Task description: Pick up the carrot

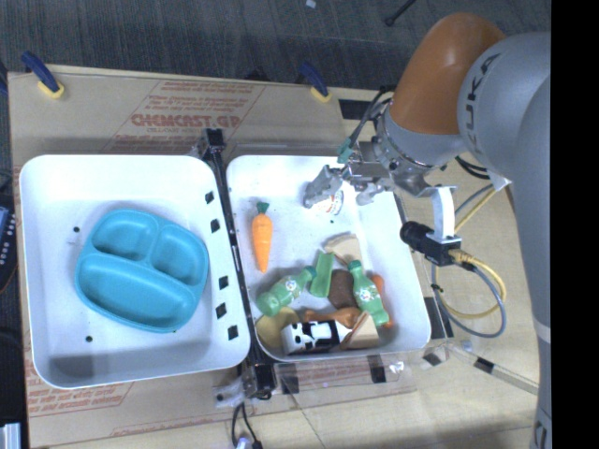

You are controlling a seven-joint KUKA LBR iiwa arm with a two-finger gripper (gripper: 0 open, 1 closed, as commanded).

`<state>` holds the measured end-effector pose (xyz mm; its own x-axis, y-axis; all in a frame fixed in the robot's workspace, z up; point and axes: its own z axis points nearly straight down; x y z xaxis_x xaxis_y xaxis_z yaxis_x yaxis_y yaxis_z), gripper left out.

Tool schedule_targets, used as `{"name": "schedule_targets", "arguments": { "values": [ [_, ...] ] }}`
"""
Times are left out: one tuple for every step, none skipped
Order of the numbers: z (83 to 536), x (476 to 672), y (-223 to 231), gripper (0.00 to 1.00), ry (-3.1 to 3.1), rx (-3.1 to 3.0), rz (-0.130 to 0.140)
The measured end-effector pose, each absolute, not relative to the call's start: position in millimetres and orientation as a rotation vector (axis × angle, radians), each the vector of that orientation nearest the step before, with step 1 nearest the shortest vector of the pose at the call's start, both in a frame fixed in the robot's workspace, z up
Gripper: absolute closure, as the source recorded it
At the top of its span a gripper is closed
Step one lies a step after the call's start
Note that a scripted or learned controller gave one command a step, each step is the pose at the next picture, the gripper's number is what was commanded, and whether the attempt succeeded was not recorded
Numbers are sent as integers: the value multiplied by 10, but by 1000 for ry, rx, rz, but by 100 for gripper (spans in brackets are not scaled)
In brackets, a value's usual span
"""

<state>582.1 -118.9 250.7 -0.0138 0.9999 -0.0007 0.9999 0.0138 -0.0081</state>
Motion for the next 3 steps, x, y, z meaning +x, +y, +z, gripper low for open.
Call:
{"name": "schedule_targets", "arguments": {
  "values": [
    [1388,5794,-901,0,-2218,-2209,20],
    [953,6126,-927,0,-1913,-2483,8],
    [1055,6128,-920,100,-1919,-2472,11]
  ]
}}
